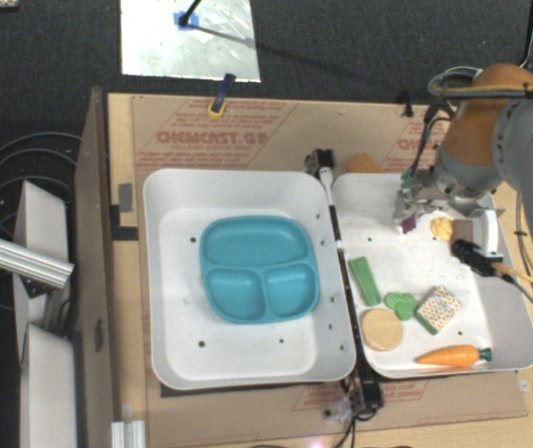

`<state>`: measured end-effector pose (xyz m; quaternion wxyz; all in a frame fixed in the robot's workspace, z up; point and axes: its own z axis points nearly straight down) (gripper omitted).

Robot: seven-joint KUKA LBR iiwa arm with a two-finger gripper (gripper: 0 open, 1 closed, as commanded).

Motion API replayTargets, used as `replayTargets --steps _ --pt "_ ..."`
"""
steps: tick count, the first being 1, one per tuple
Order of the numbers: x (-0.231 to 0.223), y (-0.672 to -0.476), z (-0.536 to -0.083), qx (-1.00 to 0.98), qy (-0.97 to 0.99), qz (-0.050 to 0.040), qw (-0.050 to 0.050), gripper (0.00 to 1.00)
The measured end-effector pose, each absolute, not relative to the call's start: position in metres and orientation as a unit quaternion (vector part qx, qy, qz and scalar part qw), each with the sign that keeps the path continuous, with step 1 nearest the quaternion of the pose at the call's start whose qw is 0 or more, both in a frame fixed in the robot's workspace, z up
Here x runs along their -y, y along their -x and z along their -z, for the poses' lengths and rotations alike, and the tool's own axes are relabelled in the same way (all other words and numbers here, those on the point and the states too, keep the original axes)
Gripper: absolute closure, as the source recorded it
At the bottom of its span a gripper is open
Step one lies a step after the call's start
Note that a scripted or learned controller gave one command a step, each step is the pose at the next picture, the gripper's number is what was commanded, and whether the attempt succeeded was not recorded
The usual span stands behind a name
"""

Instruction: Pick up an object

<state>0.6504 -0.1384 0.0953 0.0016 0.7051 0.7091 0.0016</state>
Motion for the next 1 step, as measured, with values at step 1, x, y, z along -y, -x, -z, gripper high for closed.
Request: replayTargets --steps 1 --pt "0.0793 -0.6163 -0.1848 -0.709 -0.705 0.0003 -0.001 1.0"
